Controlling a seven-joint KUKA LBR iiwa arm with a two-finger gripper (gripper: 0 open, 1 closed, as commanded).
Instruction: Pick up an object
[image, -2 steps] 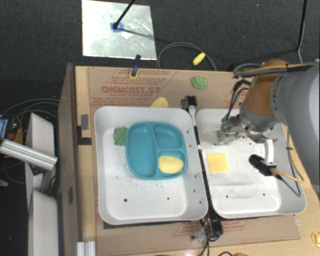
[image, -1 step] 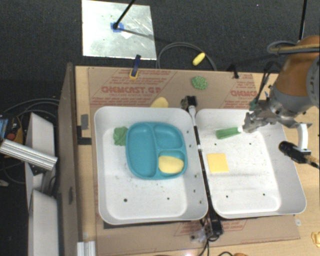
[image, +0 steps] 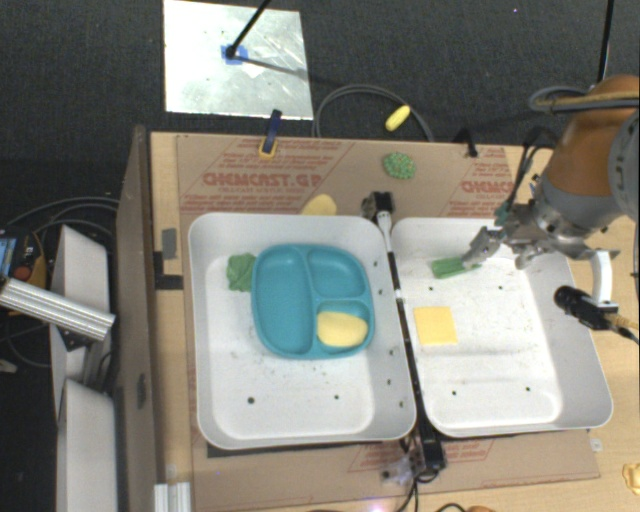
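My gripper (image: 497, 256) hangs over the back of the right bin (image: 530, 400), with its fingers spread open and nothing between them. A small flat green piece (image: 449, 266) lies on the bin floor just left of the left fingertip (image: 473, 256); I cannot tell if they touch. A yellow square slice (image: 435, 325) lies nearer the front, to the left. In the left bin (image: 290, 410) sits a blue divided plate (image: 290, 300) with a yellow lump (image: 342, 328) in its front right compartment. A green leafy piece (image: 240, 271) rests against the plate's left side.
A black divider clamp (image: 378, 207) stands at the back between the bins. On the cardboard behind lie a round green object (image: 400, 165), a pale yellow item (image: 320, 206) and a blue and yellow tool (image: 270, 135). A black part (image: 583, 305) of the arm overhangs the right bin's right side.
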